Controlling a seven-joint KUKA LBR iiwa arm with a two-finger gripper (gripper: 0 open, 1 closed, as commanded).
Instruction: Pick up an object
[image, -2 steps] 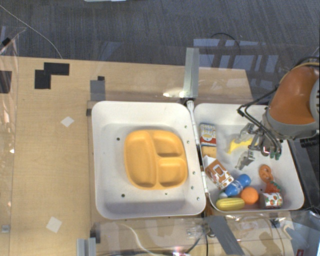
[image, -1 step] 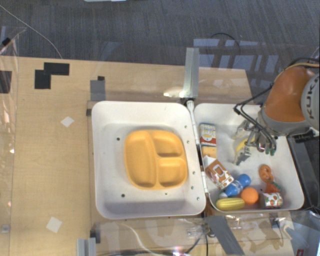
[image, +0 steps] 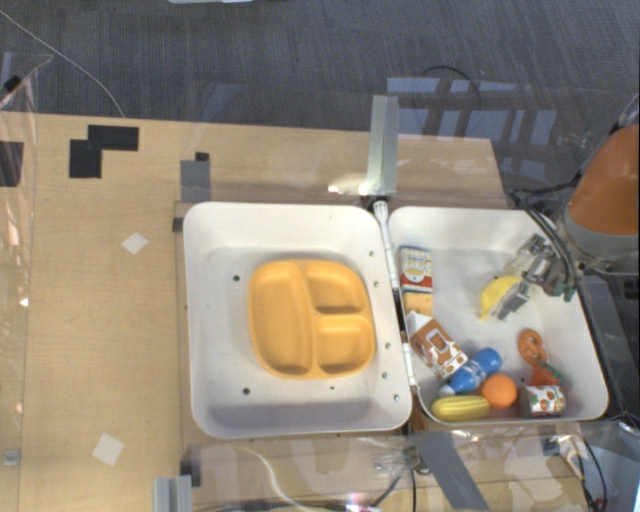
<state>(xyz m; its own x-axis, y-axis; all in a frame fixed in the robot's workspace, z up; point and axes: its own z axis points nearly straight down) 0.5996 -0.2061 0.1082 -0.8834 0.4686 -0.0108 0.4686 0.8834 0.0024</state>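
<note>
My gripper (image: 516, 283) hangs low over the right bin (image: 470, 235), in its right-hand part, with the orange-banded arm (image: 608, 190) reaching in from the right. Its fingers look open, spread around the right end of a yellow banana-like toy (image: 494, 295) that lies on the bin floor. The toy is not lifted. Other objects in this bin: a red and white carton (image: 415, 267), a yellow block (image: 419, 301), a brown and white box (image: 437, 348), a blue piece (image: 472, 367), an orange ball (image: 500, 390) and a yellow-green piece (image: 458, 407).
An orange ring-shaped toy (image: 530, 345) and a small red and white box (image: 545, 400) lie near the right bin's front right corner. The left bin (image: 215, 300) holds a yellow divided plate (image: 310, 318). A metal post (image: 384, 145) stands behind the wall between the bins.
</note>
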